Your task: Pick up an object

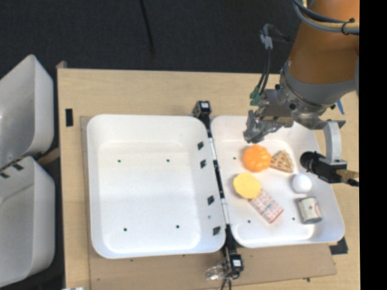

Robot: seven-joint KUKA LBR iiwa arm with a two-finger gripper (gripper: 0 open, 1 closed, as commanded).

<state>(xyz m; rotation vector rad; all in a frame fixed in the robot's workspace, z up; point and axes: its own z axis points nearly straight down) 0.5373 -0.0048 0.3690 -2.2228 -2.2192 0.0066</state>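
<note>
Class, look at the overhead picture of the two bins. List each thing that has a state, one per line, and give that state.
Pincer: just above the orange fruit, nothing seen held.
Orange fruit: resting in the right bin, touching the pizza slice.
Pizza slice: lying flat.
Yellow round piece: lying flat, overlapping the wrapped packet.
Wrapped packet: lying flat, at a slant.
White ball: resting, apart.
Small can: on its side.
</note>
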